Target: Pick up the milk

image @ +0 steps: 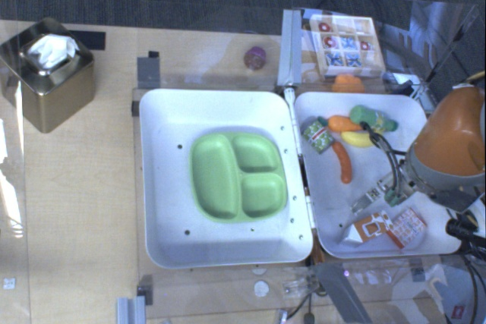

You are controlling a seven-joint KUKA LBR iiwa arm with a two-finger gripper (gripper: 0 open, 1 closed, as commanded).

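Note:
A small white carton with an orange label, which I take for the milk [370, 228], lies on its side near the front edge of the right bin [328, 197]. My gripper [370, 198] hangs just above and behind it, reaching in from the right under the grey and orange wrist [449, 144]. Nothing shows as lifted. A red-checked packet [408, 224] rests against the carton's right side.
At the back of the right bin lie a green box [317, 134], a carrot [340, 123], a banana [357, 139], a green toy [373, 118] and an orange sausage [344, 162]. The left bin [167, 125] holds a green divided tray [237, 175]. A tissue box [50, 72] stands far left.

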